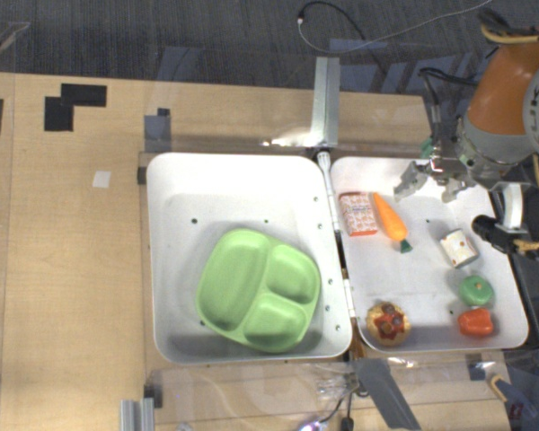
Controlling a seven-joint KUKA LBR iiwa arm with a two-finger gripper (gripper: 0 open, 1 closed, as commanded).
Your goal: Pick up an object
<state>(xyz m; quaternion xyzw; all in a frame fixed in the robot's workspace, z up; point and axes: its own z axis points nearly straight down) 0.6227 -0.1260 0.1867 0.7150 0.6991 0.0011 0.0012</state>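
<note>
The right bin (431, 326) holds several small items: an orange carrot (391, 219), a red and white packet (357, 214), a white and tan block (458, 248), a green round piece (475, 290), a red piece (475, 322) and a dark red and yellow cluster (387, 322). My gripper (431, 184) hangs over the far part of this bin, open, with nothing between its fingers. It stands up and to the right of the carrot, apart from it.
The left bin (175, 205) contains a green divided plate (259, 289), tilted toward its near right corner. A metal post (327, 101) rises behind the divider between the bins. Black cables run at the far right, by the arm.
</note>
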